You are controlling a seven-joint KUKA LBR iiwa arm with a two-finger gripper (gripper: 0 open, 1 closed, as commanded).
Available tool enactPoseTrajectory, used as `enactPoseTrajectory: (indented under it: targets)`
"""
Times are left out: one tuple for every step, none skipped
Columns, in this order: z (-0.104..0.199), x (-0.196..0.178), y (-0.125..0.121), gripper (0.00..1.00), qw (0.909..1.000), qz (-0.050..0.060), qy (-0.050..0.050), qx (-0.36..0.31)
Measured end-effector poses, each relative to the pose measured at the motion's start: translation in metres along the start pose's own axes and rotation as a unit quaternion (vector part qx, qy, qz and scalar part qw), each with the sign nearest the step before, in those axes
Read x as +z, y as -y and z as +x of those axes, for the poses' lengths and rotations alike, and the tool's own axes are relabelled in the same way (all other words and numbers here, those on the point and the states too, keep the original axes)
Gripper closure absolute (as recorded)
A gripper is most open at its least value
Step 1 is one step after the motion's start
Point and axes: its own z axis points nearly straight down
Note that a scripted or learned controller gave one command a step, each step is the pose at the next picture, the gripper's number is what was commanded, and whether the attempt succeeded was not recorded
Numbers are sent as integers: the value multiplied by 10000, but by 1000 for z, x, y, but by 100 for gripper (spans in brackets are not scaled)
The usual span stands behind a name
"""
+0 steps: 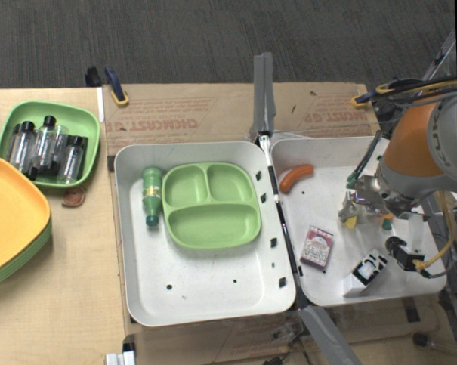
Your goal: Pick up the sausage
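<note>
We are at the approach: our gripper hovers in the right bin, well apart from the sausage. Finger state we cannot tell. Next, move toward it.

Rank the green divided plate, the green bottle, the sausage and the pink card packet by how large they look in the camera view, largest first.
1. Green divided plate
2. Green bottle
3. Sausage and pink card packet: too alike to rank; the sausage is longer but thinner, the packet shorter but wider.
</note>
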Motion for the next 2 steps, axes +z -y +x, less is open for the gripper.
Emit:
enactPoseTrajectory:
  targets:
    - [-55,1,-12,100,9962,4,-4,869]
    - [-65,-24,-4,100,9905,7,4,1378]
